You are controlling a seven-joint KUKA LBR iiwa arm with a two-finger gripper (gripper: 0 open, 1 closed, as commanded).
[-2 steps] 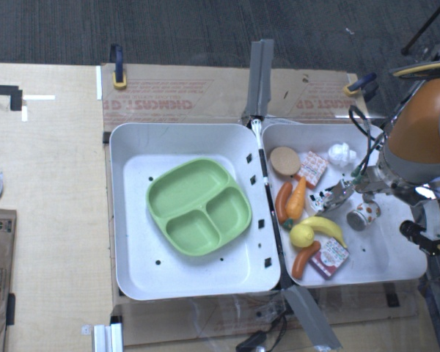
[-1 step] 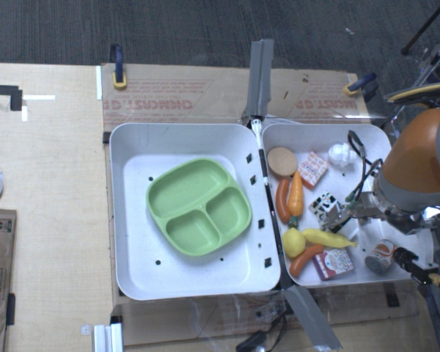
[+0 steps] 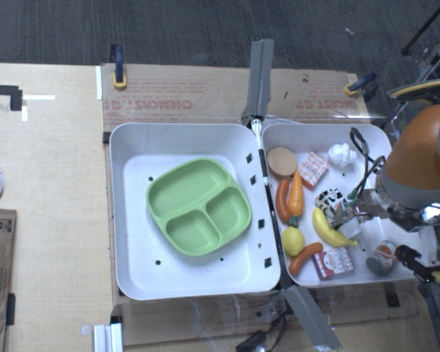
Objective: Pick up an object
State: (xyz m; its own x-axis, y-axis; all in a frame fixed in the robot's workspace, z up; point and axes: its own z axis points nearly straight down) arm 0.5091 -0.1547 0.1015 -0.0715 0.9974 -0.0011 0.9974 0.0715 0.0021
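Note:
The right bin (image 3: 374,134) holds a heap of toy foods. A yellow banana (image 3: 328,230) lies near its middle, with a black-and-white spotted item (image 3: 327,198) just above it. My gripper (image 3: 344,213) reaches in from the right and sits low over the banana's right end, beside the spotted item. An orange carrot (image 3: 296,191) and a red sausage (image 3: 281,201) lie to the left, with a lemon (image 3: 293,239) below them. I see nothing lifted off the bin floor.
A tan round bun (image 3: 282,161), a cracker packet (image 3: 313,169) and a white crumpled piece (image 3: 342,155) lie at the back. A red chilli (image 3: 305,258), a small red box (image 3: 333,264) and a can (image 3: 381,258) lie in front. The left bin (image 3: 128,196) holds a green divided plate (image 3: 198,205).

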